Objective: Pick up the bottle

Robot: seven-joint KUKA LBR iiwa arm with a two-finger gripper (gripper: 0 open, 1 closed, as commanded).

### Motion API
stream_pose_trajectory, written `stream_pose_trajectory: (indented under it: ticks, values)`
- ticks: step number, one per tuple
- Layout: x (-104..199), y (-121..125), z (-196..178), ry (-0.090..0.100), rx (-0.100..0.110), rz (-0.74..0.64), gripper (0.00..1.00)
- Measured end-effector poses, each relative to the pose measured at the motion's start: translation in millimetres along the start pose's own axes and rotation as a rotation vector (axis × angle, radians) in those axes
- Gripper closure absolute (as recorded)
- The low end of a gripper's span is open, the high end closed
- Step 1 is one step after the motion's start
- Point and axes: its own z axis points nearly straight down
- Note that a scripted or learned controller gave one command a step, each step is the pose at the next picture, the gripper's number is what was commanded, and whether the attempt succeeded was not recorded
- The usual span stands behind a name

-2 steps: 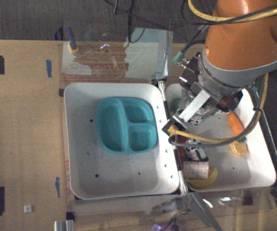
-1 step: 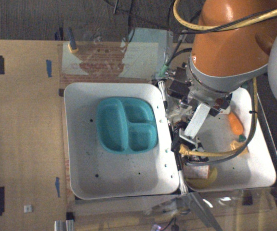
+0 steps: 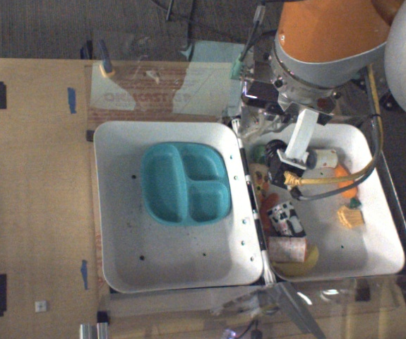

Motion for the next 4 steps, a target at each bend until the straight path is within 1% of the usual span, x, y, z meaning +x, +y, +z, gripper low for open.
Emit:
stream_pose_trajectory:
  ticks: [1,2,3,4]
  values:
    - [66.7,-64.9,92.1,-0.001,0.003,-0.126,1.0]
    - [13.4,-53.1,85.5,-0.001,0.005,-0.213,1.0]
    - [23.2,-54.8,81.4,0.0,0.001,-0.43,1.0]
    - [-40.8,-40.3,-4.8,0.0,0.0,-0.518,1.0]
